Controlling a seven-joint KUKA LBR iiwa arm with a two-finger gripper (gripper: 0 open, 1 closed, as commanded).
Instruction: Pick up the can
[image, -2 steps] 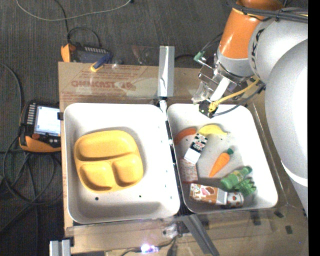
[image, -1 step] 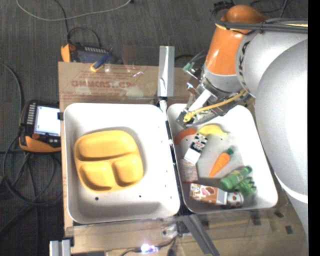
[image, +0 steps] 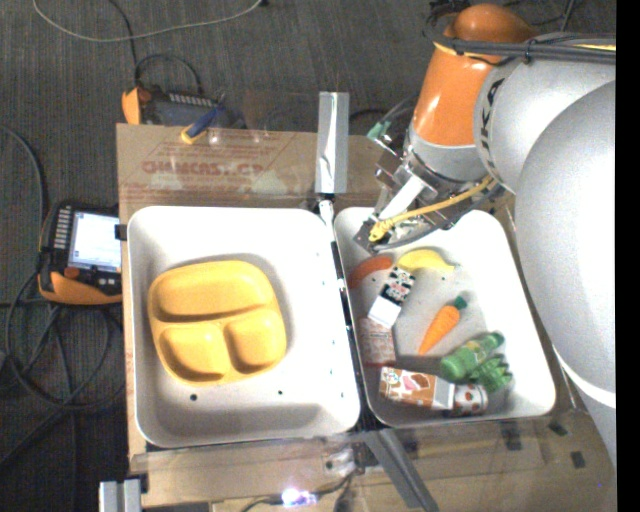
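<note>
Hand (image: 388, 222) hanging over the far edge of the right bin (image: 520, 300), tucked under the bulk of the grey-and-orange arm (image: 470, 90). Tip lost among a yellow cable (image: 430, 205) and dark metal parts; cannot tell whether spread or pressed together. Nothing visibly pinched.

Can (image: 432, 389) down at the opposite, near end of that bin, well apart from the hand. Lying on its side, colourful label up, shiny end facing away from the left bin. Print too small to read.

Between hand and can, plenty in the way. Just below the hand, a reddish round thing (image: 372, 268), partly covered and hard to name. Beside it, a banana (image: 425, 260), touching or nearly touching a small black-and-white box (image: 392, 296). Further down, a carrot (image: 440, 325) lying at a slant. Then a green bottle (image: 474, 356), resting just above the can, possibly touching its shiny end. A flat brownish packet (image: 377, 345) against the bin wall, blurred.

Off to the hand's far side, the left bin (image: 150, 400) with a yellow divided tray (image: 218, 320). Cardboard (image: 220, 170) on the surface beyond it, and a handheld screen (image: 85, 250) on the floor, cut by cables.
</note>
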